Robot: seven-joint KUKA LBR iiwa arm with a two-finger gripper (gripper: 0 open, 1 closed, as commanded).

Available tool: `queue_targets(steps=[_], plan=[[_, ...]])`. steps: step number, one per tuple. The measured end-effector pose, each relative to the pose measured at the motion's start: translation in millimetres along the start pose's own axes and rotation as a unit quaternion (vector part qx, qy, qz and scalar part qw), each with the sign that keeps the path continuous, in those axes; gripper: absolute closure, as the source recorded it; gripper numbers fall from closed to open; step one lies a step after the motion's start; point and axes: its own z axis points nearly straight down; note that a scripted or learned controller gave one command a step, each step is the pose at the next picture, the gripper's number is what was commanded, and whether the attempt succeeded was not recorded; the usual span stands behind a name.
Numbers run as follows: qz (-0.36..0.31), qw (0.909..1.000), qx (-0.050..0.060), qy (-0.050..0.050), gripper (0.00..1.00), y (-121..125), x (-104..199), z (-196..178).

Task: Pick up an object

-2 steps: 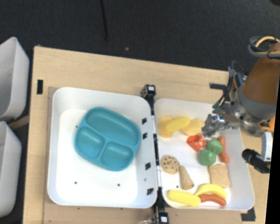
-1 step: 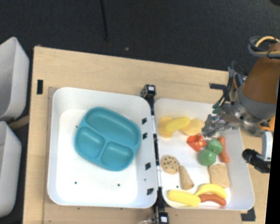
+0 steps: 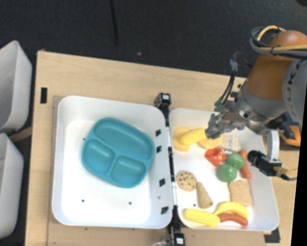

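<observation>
Looking from the left, I see the blue plate [image 3: 119,152] lying alone in the left bin [image 3: 61,192], its three hollows facing up. Everything else I place against that plate. To its right, across the divider, sits the right bin [image 3: 269,205] with the toy food. Nearest the plate's right edge is a yellow banana-like piece [image 3: 187,138], and below it a cookie [image 3: 186,180] with dark chips beside a tan cone [image 3: 204,195]. Further right and lower lies a corn cob [image 3: 202,218], then a hot dog [image 3: 233,214] touching the bin's lower wall. Right of the banana piece, a red-orange tomato [image 3: 215,156] touches a green pepper [image 3: 230,167], with a cracker [image 3: 240,192] under them. The gripper [image 3: 216,126] hovers at the banana piece's right end; I cannot tell whether it is released or clenched.
</observation>
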Motion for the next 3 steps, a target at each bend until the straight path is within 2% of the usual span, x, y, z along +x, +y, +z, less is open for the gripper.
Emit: queue_targets(steps=[1,2,3], plan=[[0.000,1.0000,0.000,0.000,1.00,19,50,-7],[0.000,1.0000,0.000,0.000,1.00,25,92,-3],[0.002,1.0000,0.002,-0.001,1.00,23,111,14]])
